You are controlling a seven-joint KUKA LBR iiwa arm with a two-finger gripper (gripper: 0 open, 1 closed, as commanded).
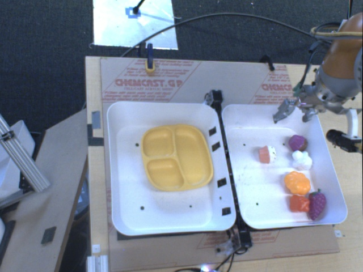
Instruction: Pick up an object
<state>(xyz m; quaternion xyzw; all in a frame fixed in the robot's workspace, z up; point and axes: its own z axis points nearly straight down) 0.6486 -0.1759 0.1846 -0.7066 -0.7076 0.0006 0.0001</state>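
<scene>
One camera is fixed above the light wooden bench [68,152] and looks down at a slant. It stands far enough to take in both shallow white plastic bins [170,109], side by side across the middle of the frame, with dark floor along the top.

Yellow divided plate [176,156] in left bin [122,152]
</scene>
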